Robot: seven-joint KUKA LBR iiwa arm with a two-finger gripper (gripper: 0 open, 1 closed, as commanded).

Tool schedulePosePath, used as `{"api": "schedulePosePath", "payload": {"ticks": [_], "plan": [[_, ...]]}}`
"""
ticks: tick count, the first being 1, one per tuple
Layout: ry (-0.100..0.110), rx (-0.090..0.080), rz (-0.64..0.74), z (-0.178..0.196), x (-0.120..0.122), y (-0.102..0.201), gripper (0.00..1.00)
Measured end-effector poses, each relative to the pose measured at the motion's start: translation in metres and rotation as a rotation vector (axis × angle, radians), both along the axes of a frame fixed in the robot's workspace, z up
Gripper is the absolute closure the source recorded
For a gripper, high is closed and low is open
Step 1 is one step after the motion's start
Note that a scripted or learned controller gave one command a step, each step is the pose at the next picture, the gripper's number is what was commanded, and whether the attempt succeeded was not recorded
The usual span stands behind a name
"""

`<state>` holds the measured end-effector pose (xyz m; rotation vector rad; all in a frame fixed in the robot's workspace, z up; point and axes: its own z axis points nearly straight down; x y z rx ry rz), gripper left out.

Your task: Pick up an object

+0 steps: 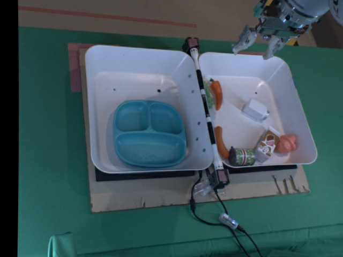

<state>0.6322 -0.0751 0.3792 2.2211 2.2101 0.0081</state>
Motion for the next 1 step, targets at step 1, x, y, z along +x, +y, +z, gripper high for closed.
{"api": "schedulePosePath", "payload": {"ticks": [1], "plan": [[-0.003, -0.007, -0.003, -0.0372, 0.039, -0.0663, 0.0]]}}
